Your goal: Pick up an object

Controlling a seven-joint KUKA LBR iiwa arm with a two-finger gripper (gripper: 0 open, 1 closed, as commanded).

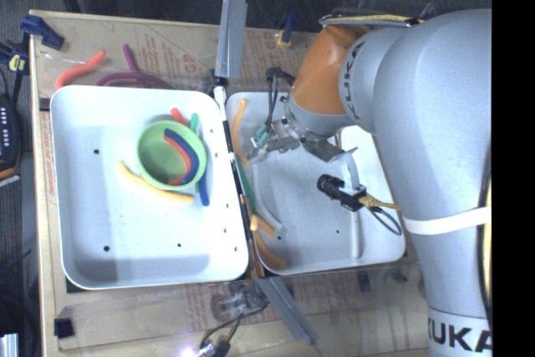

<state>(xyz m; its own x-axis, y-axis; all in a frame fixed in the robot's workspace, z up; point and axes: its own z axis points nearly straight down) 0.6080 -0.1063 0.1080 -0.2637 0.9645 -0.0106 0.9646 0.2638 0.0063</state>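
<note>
1. Reaching in from the right, the grey arm point(418, 96) with its orange band point(322, 79) bends over the right bin point(380, 251). The gripper point(261, 142) sits low by that bin's left wall.
2. From this slant I cannot tell whether the gripper is open or closed.
3. Candidate things to pick lie along that same wall. A yellow-orange strip point(237, 123) curves just beside the gripper, and a thin green strip point(245, 184) runs down the wall toward the near side. An orange piece point(269, 251) rests in the near left corner.
4. The left bin point(84, 251) holds a green bowl point(159, 156), well apart from the gripper. A blue curved piece point(184, 142) lies across the bowl, a red piece point(178, 114) is at its far rim, and a yellow strip point(155, 184) lies under its near edge.
5. On the wooden bench point(167, 38) beyond the left bin lie an orange-red piece point(79, 69) and a purple loop point(134, 79).
</note>
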